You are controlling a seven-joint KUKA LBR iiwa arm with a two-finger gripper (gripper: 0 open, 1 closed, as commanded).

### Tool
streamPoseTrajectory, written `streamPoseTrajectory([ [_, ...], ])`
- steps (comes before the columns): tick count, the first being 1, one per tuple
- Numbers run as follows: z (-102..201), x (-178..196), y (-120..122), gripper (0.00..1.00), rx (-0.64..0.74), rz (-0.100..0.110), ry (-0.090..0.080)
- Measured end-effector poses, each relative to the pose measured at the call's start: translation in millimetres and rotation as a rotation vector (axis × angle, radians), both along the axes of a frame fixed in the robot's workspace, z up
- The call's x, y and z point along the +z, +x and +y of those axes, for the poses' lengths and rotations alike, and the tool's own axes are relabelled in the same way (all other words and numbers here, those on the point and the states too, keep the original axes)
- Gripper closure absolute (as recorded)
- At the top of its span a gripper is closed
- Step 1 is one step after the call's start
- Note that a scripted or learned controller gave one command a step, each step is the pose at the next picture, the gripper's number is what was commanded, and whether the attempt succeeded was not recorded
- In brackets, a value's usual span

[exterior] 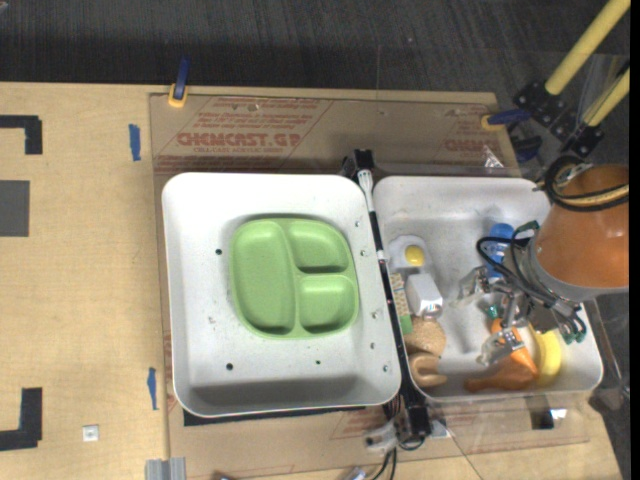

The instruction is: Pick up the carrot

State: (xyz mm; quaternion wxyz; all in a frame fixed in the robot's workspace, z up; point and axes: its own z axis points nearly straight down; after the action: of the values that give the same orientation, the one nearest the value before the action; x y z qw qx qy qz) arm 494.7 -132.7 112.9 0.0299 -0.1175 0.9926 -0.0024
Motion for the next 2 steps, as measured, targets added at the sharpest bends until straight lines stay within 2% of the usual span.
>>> streamPoseTrajectory([
  [1, 0.5, 11.1, 3.3, 1.00, -0.006, -0.014, 0.000],
  [2, 0.8, 10.7, 3.1, 0.00, -0.005, -0.013, 0.001],
])
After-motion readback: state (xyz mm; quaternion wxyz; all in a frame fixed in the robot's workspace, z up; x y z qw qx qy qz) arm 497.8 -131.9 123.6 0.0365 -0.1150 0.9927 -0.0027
